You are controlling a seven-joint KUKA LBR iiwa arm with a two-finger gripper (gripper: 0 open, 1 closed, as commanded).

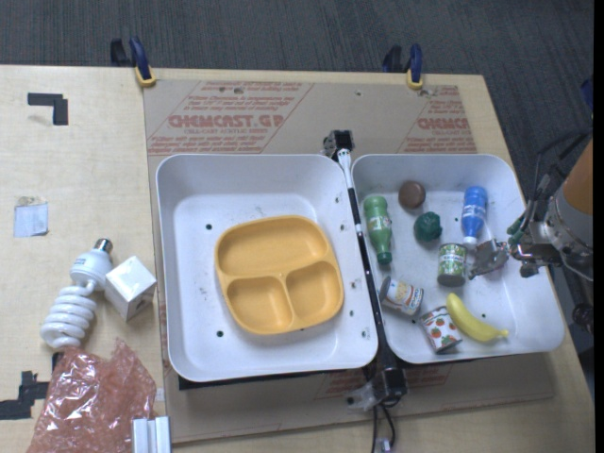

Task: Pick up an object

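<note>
Nothing is picked up yet. Right next to the hand (493,256), whose fingers hold nothing I can see (spread or pinched, I cannot tell), stands a little can (452,263). Just below the hand lies a banana (475,319). Farther off sits a green bottle (378,227), then a yellow tray (279,274). Grabbing comes next.

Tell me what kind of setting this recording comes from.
Probably a robotics lab bench set up for grasping trials. Two shallow white bins sit on a board held by clamps; the right bin holds toy groceries such as a banana and small cans, and the gripper reaches in from the right.
</note>
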